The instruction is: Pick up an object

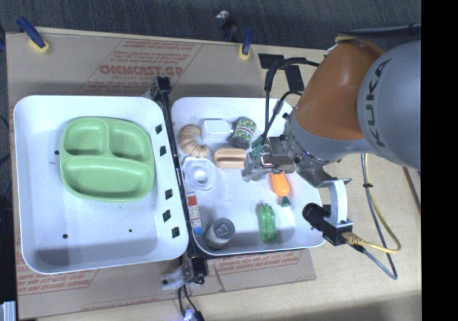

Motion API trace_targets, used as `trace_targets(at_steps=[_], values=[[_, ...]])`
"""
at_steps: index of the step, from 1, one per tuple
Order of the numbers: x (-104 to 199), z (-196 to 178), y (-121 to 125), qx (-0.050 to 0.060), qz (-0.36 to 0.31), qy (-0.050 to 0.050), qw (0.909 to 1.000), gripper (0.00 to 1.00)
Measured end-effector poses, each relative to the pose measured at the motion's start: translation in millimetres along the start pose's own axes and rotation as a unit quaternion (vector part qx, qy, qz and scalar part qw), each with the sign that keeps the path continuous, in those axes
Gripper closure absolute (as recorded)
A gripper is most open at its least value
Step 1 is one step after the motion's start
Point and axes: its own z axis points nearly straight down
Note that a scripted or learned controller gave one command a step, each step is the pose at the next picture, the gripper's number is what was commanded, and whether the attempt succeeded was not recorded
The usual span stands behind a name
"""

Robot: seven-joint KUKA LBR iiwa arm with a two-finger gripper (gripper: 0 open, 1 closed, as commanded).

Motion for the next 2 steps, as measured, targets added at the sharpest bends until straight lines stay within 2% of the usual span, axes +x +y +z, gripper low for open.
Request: trace_targets(at_steps=[1,2], values=[[-103.5,99.9,42.6,0.005,0.002,0.000,1.0000,1.00],[-94.3,54.5,4.4,0.004,0.002,0.001,1.0000,1.00]])
